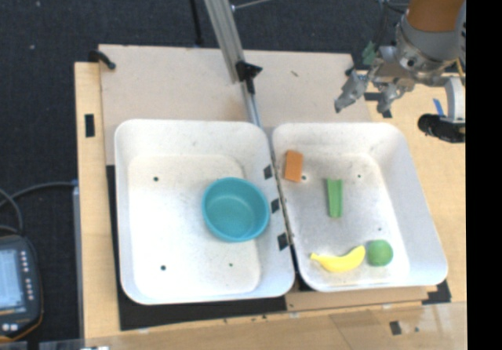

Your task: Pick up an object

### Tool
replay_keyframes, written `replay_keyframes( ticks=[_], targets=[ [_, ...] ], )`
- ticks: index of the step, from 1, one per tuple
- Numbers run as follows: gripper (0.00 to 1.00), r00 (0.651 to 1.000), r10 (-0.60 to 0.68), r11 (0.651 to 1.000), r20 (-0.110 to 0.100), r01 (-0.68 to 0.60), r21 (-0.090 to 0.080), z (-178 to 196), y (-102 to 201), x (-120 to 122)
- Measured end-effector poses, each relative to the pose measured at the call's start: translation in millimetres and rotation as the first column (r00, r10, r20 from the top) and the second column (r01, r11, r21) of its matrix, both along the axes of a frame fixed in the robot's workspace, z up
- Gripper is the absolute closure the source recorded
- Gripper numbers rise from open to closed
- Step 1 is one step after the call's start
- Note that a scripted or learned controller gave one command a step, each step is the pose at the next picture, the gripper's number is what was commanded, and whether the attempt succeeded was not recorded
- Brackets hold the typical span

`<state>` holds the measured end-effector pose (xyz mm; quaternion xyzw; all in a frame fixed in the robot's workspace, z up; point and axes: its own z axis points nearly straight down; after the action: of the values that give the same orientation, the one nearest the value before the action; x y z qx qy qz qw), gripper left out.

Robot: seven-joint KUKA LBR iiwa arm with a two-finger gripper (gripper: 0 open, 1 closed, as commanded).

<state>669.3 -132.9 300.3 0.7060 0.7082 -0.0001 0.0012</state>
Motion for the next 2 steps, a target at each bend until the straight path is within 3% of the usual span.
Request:
replay_keyframes(
  ticks=[1,2],
  targets=[
    [0.00,1.000,0.000,1.000,0.000,0.000,-0.001,0.1,-0.4,-0.1],
    [0.00,1.000,0.001,1.000,-0.005,-0.001,0.000,-51.3,4.8,7.6]
  ],
)
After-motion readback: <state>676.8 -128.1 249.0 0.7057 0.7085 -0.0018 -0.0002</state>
